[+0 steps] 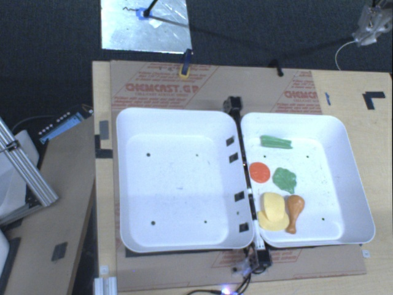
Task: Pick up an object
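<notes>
Five toys lie in right bin, none grasped. Gripper far above them, aperture indiscernible; descent needed next.

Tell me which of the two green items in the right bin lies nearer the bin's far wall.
The long, flat green piece does. The rounder, leafy green piece sits lower, beside the orange-red disc.

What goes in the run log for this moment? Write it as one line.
phase: pre-pick | right bin: green strip, red disc, green leaf, yellow piece touching drumstick | nothing lifted
</notes>
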